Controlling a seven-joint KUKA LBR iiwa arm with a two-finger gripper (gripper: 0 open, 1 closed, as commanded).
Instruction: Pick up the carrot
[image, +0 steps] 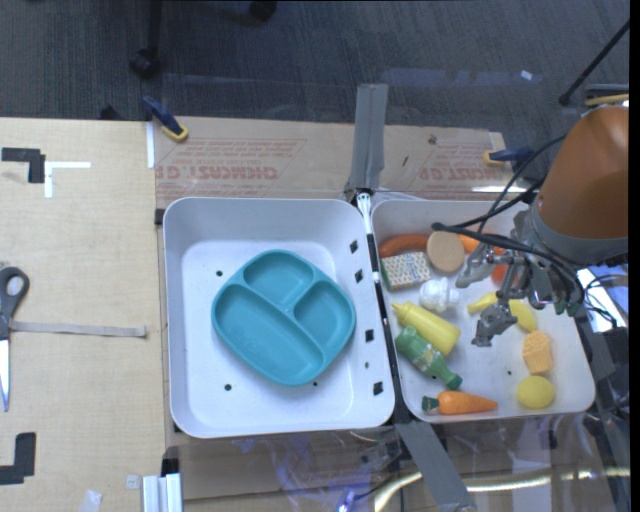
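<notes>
On the left we see a blue plate (284, 317) lying in the left bin (180, 300). In the right bin (575, 398), the carrot (462, 403) lies along the near wall, past a green bottle (427, 356). Above the toys hangs the tool (497, 318); we cannot tell how its fingers stand, since cables blur them.

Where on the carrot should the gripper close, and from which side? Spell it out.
Grip the carrot across its thick orange middle, coming straight down from above. It lies flat and lengthwise along the right bin's near wall, green top toward the green bottle, so the fingers should probably straddle its narrow width, one on the wall side. The gripper hangs above the bin's middle.
</notes>
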